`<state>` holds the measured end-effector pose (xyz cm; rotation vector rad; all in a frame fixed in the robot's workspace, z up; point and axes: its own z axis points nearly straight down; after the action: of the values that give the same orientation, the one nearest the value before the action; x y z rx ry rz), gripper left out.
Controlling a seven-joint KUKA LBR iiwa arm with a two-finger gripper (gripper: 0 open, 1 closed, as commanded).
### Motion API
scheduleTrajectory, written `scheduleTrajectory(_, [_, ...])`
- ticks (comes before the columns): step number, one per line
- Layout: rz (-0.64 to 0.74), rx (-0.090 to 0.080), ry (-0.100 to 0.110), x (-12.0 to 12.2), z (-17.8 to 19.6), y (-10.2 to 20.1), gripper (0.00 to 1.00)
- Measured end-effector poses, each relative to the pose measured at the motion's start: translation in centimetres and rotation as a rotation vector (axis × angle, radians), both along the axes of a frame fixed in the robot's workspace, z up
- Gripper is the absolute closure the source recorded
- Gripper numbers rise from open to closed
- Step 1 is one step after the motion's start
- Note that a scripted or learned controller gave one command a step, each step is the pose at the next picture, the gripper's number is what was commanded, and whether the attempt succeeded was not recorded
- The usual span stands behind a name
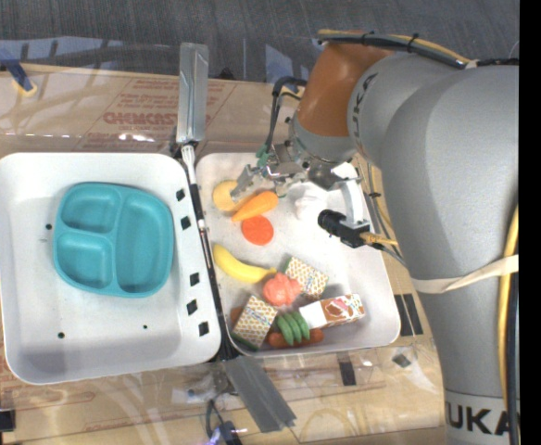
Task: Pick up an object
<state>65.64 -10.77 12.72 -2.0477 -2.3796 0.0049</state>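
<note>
One carrot (255, 205) is seen just below-left of the hand (269, 176), its long axis slanting up toward it, beside the orange disc (258, 231); whether anything is grasped cannot be told.

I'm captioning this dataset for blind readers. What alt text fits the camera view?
A grey robot arm reaches from the right, its gripper low over an orange carrot in the right white bin of toy food, including a banana. The left bin holds a teal divided plate.
</note>
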Motion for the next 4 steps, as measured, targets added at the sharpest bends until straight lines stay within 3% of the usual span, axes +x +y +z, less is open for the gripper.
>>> scheduleTrajectory(1, [0.069, -0.008, -0.039, -0.1, -1.7, 0.7, 0.00])
scheduleTrajectory(2, [-0.130, -0.001, -0.020, 0.6, -2.3, -2.6, 0.00])
scheduleTrajectory(3, [-0.048, -0.005, -0.023, -1.2, -2.5, 0.6, 0.00])
scheduleTrajectory(4, [-0.046, -0.006, -0.026, -1.1, -1.3, 0.5, 1.00])
